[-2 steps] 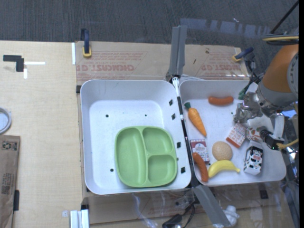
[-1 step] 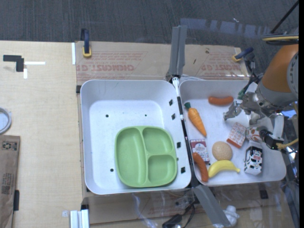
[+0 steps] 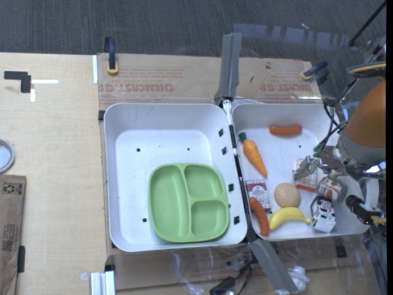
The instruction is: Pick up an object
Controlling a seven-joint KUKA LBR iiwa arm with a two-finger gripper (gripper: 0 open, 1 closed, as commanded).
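Note:
The right bin (image 3: 279, 149) holds the loose objects. A brown sausage (image 3: 285, 129) lies at its back, and an orange carrot (image 3: 255, 157) slants along its left side. Toward the front are a small red-and-white box (image 3: 258, 194), a tan round bun (image 3: 287, 195), a yellow banana (image 3: 288, 216) and a red sausage (image 3: 260, 215). A white carton (image 3: 323, 215) and a small can (image 3: 330, 189) stand at the front right. My gripper (image 3: 309, 169) hangs low over the bin's right side, just left of the can, above a red-and-white item it partly hides.
A green divided plate (image 3: 188, 201) lies in the left bin (image 3: 112, 165). A grey divider post (image 3: 230, 66) rises between the bins at the back. The arm's orange band (image 3: 374, 112) and cables overhang the right bin's right wall. Tape roll (image 3: 3, 157) sits far left.

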